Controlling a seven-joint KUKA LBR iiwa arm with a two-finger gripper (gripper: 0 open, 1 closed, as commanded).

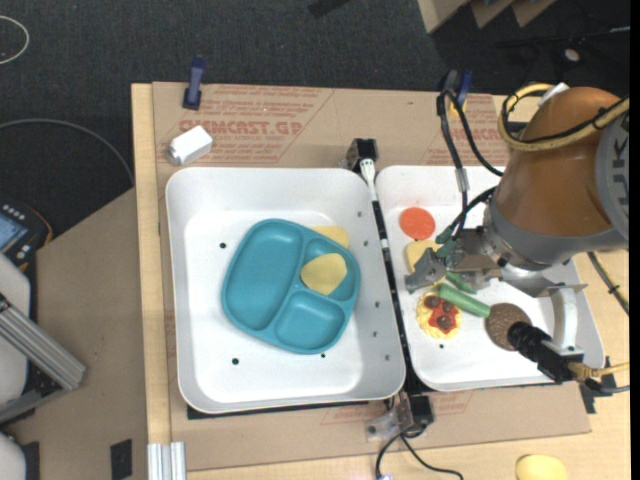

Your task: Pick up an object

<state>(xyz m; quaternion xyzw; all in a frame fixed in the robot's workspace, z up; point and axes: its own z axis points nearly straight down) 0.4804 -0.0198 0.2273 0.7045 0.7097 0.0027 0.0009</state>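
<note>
In the right bin (470,370), my gripper (432,270) hangs low over the left part. Just under it lie a pale yellow piece (414,254), a green stick (464,299) and a small yellow slice with red spots (440,319). An orange-red disc (417,221) lies a little farther back, and a brown round piece (502,320) sits to the right of the slice. Nothing is visibly held. The arm's orange band (560,163) covers the right bin's far right part.
The left bin (195,268) holds a blue divided plate (270,293) with a yellow chip (325,271) on it; another yellow piece (334,236) peeks out behind. A white block (190,145) and a blue clamp (193,83) rest on the bench behind the bins.
</note>
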